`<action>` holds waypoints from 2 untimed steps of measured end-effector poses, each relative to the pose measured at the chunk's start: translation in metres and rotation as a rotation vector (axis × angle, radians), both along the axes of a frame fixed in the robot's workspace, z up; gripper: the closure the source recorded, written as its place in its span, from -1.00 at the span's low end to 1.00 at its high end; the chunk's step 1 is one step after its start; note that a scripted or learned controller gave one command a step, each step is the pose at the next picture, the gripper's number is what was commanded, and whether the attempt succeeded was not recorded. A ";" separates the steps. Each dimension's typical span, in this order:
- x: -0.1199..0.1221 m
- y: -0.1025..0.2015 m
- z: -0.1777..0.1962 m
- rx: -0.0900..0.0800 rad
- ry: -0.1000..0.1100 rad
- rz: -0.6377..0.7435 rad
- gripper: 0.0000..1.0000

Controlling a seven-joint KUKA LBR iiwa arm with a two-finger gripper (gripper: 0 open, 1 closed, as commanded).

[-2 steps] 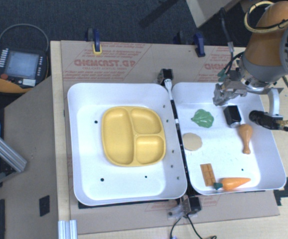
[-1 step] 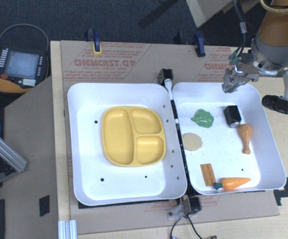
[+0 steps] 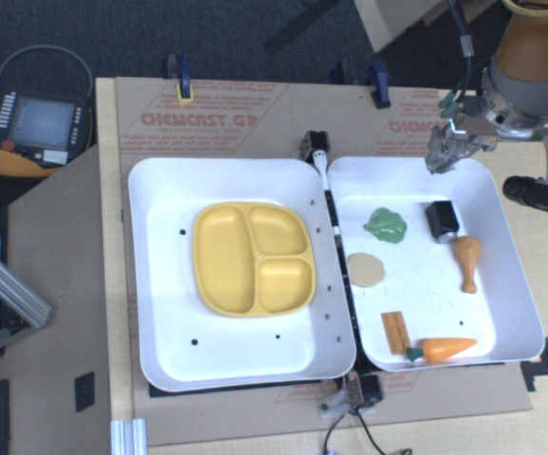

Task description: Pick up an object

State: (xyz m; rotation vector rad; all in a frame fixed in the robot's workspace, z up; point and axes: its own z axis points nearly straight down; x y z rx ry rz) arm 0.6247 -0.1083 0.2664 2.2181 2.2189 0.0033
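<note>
The hand (image 3: 442,162) is seen hovering over the right bin's (image 3: 511,282) back rim; its state can't really be told. A black block (image 3: 441,220), green piece (image 3: 386,224) and carrot (image 3: 445,349) are left lying inside.

Two white bins sit side by side on the tabletop: a left bin (image 3: 151,254) and a right bin (image 3: 511,254). The left bin holds one item, a yellow divided plate (image 3: 253,257) with three compartments. The right bin holds six items: one green leafy piece (image 3: 386,224) at 11 o'clock, one black block (image 3: 441,220) at 1 o'clock, one drumstick (image 3: 467,261) at 3 o'clock, one round tan disc (image 3: 366,270) at 9 o'clock, one brown wafer (image 3: 394,331) at 7 o'clock, and one carrot (image 3: 444,349) at 6 o'clock.
</note>
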 end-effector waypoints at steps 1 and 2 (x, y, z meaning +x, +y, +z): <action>0.006 0.058 -0.009 0.003 0.006 0.005 1.00; 0.001 0.112 -0.027 0.003 0.009 0.005 1.00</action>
